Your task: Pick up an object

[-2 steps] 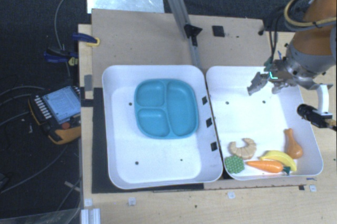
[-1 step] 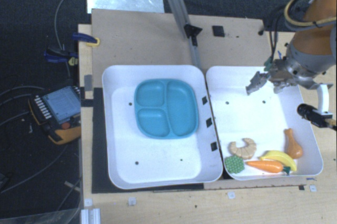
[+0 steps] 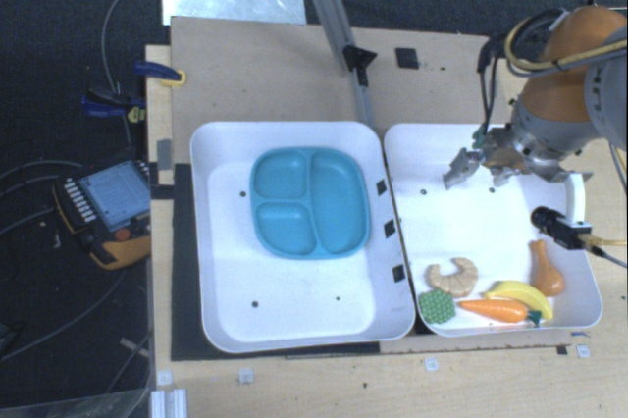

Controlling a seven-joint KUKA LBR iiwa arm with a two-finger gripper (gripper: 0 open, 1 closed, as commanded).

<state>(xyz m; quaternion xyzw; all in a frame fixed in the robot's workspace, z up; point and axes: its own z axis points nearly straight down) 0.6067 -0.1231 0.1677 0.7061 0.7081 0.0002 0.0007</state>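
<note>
We see the end effector [image 3: 461, 169] hovering with fingers spread and nothing between them, well up-bin from the croissant [image 3: 451, 276]. The carrot [image 3: 494, 310], banana [image 3: 517, 292] and broccoli [image 3: 438, 306] crowd it — we risk a jostled, glancing grasp there.

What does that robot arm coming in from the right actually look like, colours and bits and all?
The arm is rounded and bulky, grey metal with a broad orange band above the wrist. Dark cables and a yellowish one loop around its upper part. At its tip sits a small grey metallic gripper with two thin fingers. A black and white fitting sits below the wrist.
</note>
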